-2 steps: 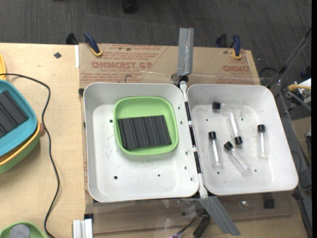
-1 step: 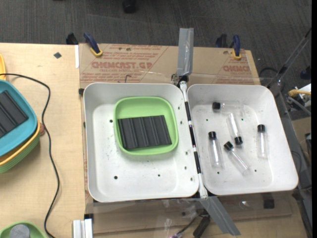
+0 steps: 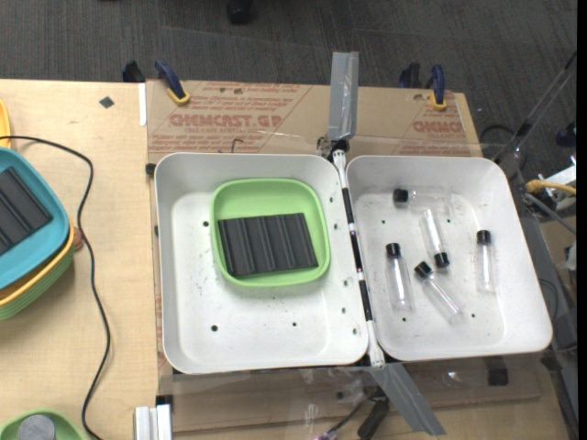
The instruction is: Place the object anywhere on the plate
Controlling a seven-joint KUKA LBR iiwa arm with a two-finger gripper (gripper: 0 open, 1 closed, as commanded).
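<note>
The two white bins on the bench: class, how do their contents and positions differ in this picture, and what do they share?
The left bin holds one green plate with a dark ribbed insert; the right bin holds five clear tubes with black caps, such as one tube, scattered at different angles. The left bin's single item lies square; the right bin's items lie loose. Both bins are shallow, white and meet at a central seam.

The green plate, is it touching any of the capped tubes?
Apart. The camera view shows the green plate in the left bin, while the tubes lie in the right bin, across the divider.
</note>
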